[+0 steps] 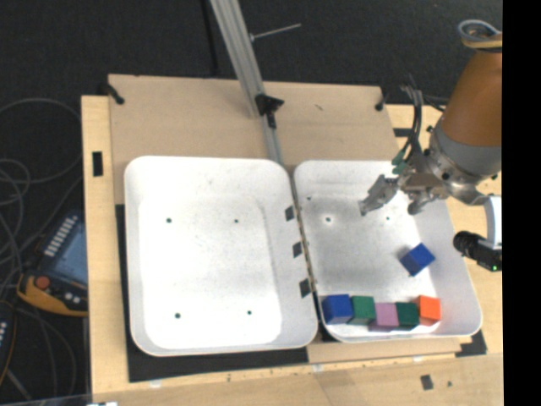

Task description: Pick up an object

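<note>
The pick looks barely begun. The gripper (396, 194) hangs over the upper part of the right-hand bin (338, 184), right of centre in the frame, its two fingers spread apart with nothing between them. One finger points down-left and the other sits nearer the wrist, though at this slant their tips are hard to place against the bin floor.

The candidates all lie lower in the same bin. A loose blue cube (417, 259) rests tilted, below and slightly right of the gripper, apart from the others. Along the bin's bottom edge runs a row touching side by side: a blue block (337, 307), a green block (363, 309), a purple block (385, 315), a second green block (407, 314) and an orange block (429, 309).

Nothing is grasped yet. Left to do, as I judge it: move over a block, descend, close, lift. The loose blue cube seems the easiest target.
</note>
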Controlling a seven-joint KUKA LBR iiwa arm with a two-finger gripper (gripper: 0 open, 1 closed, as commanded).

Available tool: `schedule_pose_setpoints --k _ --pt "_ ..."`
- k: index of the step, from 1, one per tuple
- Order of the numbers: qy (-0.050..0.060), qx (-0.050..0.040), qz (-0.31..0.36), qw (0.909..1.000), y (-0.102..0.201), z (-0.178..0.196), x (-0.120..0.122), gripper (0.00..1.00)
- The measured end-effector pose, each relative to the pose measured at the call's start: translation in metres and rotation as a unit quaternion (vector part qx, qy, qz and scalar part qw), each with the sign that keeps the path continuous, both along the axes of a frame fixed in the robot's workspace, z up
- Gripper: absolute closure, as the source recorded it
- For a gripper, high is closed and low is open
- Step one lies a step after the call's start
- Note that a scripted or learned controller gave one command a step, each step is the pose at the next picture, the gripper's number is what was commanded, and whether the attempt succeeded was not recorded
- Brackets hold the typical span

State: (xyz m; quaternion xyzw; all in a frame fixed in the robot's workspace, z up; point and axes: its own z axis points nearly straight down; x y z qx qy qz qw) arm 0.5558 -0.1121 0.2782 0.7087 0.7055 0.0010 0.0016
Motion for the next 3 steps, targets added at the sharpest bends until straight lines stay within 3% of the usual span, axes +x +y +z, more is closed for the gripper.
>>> schedule_pose_setpoints --k 1,2,3 --pt "0.004 -0.0016 -0.001 1.0 -0.101 -0.083 0.025 0.0" --pt "-0.001 -0.0009 0.004 1.0 -0.102 -0.156 -0.005 0.0" --pt "0.0 -0.001 0.001 1.0 -0.098 -0.181 -0.048 0.0"
